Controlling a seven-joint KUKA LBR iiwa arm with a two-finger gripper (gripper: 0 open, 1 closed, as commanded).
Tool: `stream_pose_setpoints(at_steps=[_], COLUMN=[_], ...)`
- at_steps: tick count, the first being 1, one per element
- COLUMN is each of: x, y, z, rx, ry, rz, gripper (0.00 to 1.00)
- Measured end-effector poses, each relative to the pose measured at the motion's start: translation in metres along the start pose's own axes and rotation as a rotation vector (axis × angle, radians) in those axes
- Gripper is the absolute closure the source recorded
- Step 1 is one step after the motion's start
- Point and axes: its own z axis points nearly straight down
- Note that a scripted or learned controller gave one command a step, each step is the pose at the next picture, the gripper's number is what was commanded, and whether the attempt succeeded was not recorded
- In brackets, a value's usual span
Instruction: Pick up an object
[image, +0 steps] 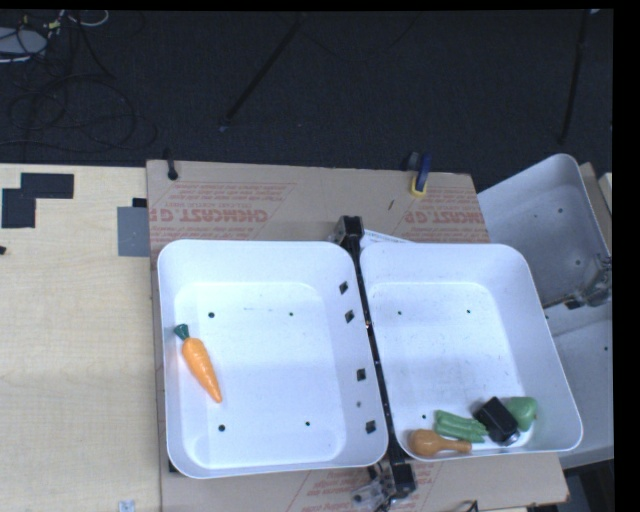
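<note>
Across two bins (255, 262) lie one carrot (202, 368) and four other items.

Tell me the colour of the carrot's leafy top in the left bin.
Dark green, on the orange toy carrot, seen in the camera view.

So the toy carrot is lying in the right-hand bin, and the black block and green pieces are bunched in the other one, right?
Not quite. The camera view shows the carrot in the left bin, near its left wall. The black block and green pieces are bunched in the right bin, at its near corner.
</note>
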Motion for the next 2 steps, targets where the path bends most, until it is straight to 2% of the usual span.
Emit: stream_pose_setpoints(at_steps=[1, 2], x=[-0.044, -0.043], y=[-0.002, 0.0], z=[0.066, 0.015], rx=[0.011, -0.001], ry=[0.002, 0.0], rz=[0.005, -0.001], gripper=[1.0, 1.0])
